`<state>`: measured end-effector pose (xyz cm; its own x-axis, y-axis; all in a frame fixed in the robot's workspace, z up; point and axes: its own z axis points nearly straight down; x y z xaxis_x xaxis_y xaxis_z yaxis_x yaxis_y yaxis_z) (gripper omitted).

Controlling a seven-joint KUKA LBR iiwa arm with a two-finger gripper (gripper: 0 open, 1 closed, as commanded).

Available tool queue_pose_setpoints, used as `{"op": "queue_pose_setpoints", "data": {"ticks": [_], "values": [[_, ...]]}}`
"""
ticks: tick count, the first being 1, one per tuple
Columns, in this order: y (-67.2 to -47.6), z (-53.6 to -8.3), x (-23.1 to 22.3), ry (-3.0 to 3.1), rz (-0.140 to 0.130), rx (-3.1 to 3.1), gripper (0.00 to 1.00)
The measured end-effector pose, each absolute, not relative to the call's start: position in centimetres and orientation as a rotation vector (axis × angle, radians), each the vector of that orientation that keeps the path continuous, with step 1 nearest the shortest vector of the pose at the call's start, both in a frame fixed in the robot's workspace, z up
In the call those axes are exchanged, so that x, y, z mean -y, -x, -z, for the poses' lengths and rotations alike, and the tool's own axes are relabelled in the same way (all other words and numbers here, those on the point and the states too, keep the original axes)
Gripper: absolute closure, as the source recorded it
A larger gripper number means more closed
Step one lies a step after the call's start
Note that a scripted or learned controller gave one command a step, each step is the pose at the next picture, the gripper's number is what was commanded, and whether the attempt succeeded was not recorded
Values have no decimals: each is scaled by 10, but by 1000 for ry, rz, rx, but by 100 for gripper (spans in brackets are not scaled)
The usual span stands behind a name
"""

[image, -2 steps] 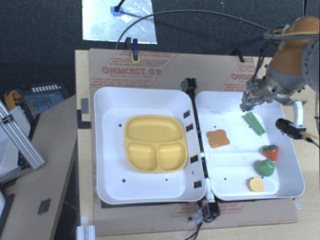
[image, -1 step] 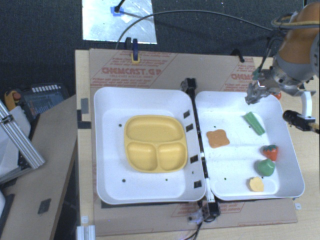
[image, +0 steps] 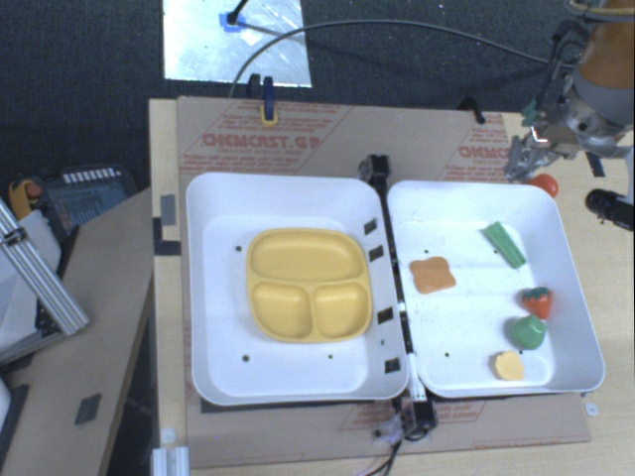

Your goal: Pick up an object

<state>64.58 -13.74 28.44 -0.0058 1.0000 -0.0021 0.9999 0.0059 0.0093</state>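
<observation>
Camera view, looking down on both bins: my gripper point(image: 523, 159) hangs at 1 o'clock, just past the far rim of the right bin point(image: 575, 296), under my grey wrist and its orange band. Jaw state — cannot tell; the tip is small and blurred against the board, and nothing is visibly held.

A red-orange piece point(image: 543, 183) lies at the bin's far right corner, just beside my tip; whether it touches me is unclear.

Contents of the right bin:
- green block point(image: 504, 244) at 1 o'clock, tilted
- orange slab point(image: 433, 275) at 9 o'clock, flat
- red item point(image: 537, 301) at 3 o'clock, touching or nearly touching the green item point(image: 527, 332) below it
- yellow piece point(image: 509, 366) at 5 o'clock

All five lie well apart from my gripper.

The left bin point(image: 213, 296) holds a yellow tray point(image: 303, 284) with three compartments, centred.
</observation>
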Motion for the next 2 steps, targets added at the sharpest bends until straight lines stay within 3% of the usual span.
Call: {"op": "queue_pose_setpoints", "data": {"ticks": [2], "values": [[-622, -265, 32, -2212, -1, -2234, 100]]}}
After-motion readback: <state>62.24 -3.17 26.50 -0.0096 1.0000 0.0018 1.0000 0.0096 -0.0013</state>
